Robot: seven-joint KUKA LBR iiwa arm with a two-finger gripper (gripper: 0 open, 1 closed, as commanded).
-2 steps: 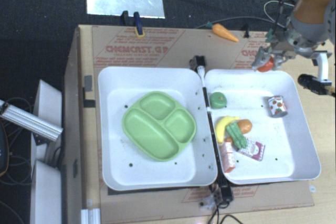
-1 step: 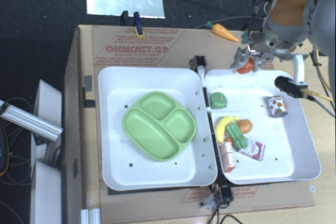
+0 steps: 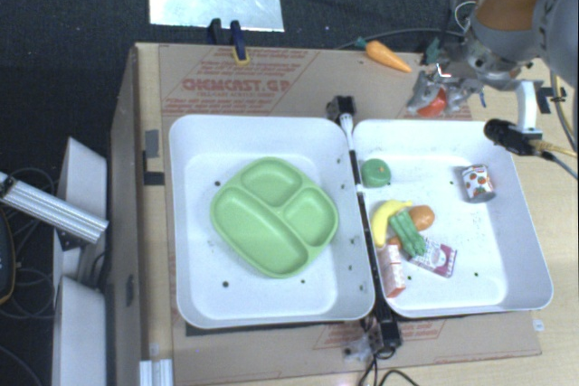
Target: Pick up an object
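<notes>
My gripper (image 3: 438,98) hangs above the far edge of the right bin (image 3: 520,235), near its back left corner. A small red-orange object (image 3: 433,104) shows between its fingers, lifted off the bin floor. Lying in the right bin are a green round fruit (image 3: 375,173), a yellow banana (image 3: 386,216), an orange ball (image 3: 421,216), a green vegetable (image 3: 408,236), a pink packet (image 3: 439,258), a red tube (image 3: 391,272) and a small printed can (image 3: 477,183).
The left bin (image 3: 194,194) holds a green divided plate (image 3: 274,215). A toy carrot (image 3: 388,57) lies on the bench behind the bins, left of the arm. A blue clamp (image 3: 238,38) stands at the bench's back edge.
</notes>
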